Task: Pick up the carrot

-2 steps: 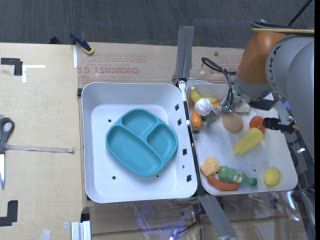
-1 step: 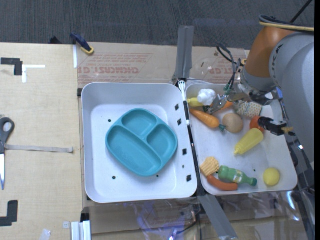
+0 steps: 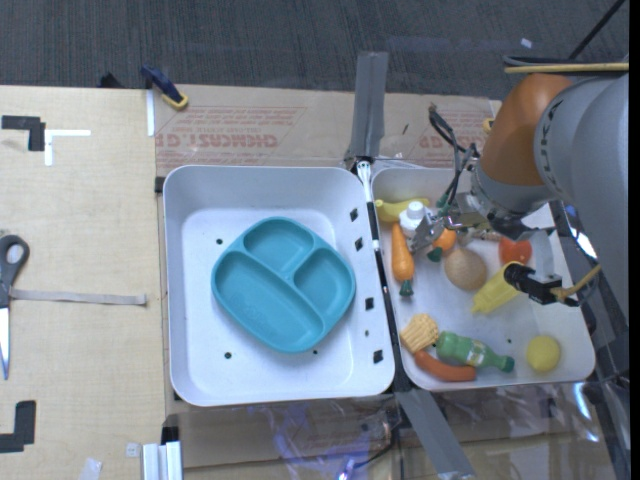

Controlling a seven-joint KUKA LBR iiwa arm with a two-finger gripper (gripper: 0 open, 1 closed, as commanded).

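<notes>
The carrot (image 3: 401, 255) is orange with a small green stem at its near end. It lies lengthwise in the right bin (image 3: 573, 368), close along that bin's left wall. My gripper (image 3: 432, 232) hangs low over the far part of the right bin, just right of the carrot's far end. A small orange piece (image 3: 447, 238) sits right beside the gripper.
The right bin also holds a yellow and white item (image 3: 402, 210), a tan ball (image 3: 465, 269), a red piece (image 3: 515, 251), yellow corn (image 3: 497, 291), a waffle-like piece (image 3: 420, 331), a green bottle (image 3: 472, 351), a red chili (image 3: 445, 370) and a lemon (image 3: 543, 353). A blue divided plate (image 3: 284, 284) lies in the left bin (image 3: 190, 368).
</notes>
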